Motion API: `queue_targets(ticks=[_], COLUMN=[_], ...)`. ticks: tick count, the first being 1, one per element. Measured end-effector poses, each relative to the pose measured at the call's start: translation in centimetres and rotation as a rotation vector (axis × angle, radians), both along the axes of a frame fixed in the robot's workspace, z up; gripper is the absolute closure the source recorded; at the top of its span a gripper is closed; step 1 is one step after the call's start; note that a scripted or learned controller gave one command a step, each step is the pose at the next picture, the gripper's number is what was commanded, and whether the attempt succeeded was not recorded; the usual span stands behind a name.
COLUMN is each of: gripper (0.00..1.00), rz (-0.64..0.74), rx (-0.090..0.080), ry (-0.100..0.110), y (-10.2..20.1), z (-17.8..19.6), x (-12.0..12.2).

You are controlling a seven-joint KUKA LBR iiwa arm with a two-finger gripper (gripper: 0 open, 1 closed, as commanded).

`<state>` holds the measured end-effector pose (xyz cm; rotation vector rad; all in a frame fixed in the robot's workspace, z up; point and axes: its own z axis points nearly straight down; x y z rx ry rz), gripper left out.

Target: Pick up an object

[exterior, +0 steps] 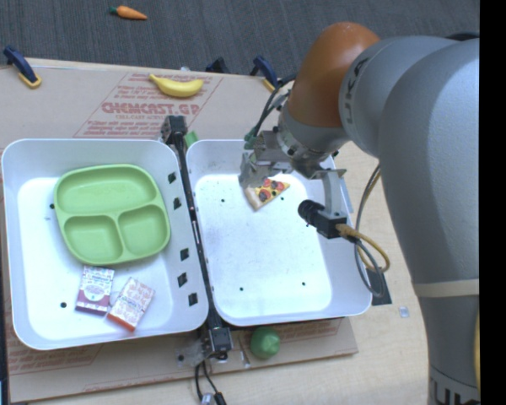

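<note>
**Jaws over the pizza slice at the top of the right bin**

We see the gripper (261, 169) reaching in from the right of the frame and sitting low over the upper part of the right bin (270, 298). Just beneath and slightly to the right of it lies a small toy pizza slice (268, 192), pale with red and yellow spots, resting on the bin floor near the far wall. Its long axis runs on a slant, from lower left to upper right in the frame. We judge this to be the thing the arm is going for, since it lies closest to the jaws.

We cannot tell whether the jaws are released or clenched; the wrist housing hides them, and we cannot see the slice between them, so we do not count it as held.

Elsewhere, the left bin (21, 251) carries a green divided plate (111, 209) and two small boxes (114, 295) at its lower edge. A banana (177, 83) lies on the counter above the bins, and a green ball (266, 342) sits below the right bin.
</note>
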<state>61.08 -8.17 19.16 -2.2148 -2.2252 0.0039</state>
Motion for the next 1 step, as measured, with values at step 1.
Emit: queue_targets(ticks=[1], gripper=[0.00], rz=[0.000], rx=[0.000], ry=[0.000], y=[0.01], z=[0.01], x=[0.01])
